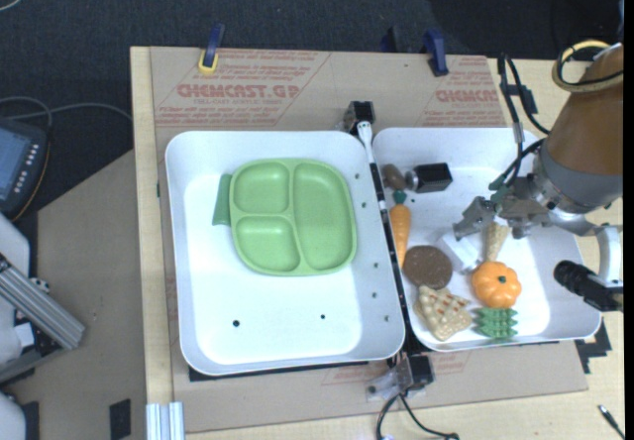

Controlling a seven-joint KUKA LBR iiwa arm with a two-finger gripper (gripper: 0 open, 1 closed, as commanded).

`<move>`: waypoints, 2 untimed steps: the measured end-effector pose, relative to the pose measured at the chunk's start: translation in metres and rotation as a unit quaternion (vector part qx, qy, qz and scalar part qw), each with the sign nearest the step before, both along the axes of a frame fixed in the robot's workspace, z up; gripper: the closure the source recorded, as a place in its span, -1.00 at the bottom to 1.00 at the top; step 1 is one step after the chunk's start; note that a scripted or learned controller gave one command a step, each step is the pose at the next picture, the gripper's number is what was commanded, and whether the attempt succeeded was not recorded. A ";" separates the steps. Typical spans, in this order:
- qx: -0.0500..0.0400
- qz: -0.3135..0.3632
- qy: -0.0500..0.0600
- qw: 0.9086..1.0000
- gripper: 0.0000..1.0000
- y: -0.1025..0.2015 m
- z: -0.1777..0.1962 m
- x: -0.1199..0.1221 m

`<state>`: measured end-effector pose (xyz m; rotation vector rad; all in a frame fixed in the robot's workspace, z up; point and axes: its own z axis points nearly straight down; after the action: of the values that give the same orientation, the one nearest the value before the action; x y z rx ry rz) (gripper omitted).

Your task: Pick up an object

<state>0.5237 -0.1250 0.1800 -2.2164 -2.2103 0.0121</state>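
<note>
Where fingers (492, 226) hover, pale cone (492, 242)

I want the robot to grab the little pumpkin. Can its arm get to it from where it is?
Probably yes. The end effector hangs over the right bin, just above the pumpkin. Nothing lies on top of the pumpkin, though a pale cone-shaped toy and a green toy crowd it.

Robotics lab: clamped board (297, 81), paired bins (198, 260).
</note>
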 end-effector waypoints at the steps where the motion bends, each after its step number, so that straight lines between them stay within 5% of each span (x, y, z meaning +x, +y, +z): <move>1: -0.001 0.001 -0.007 1.000 -1.00 0.000 0.006 0.003; 2: 0.000 0.001 -0.003 1.000 -1.00 0.003 -0.055 -0.005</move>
<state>0.5190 -0.1216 0.1252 -2.2164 -2.2155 0.0059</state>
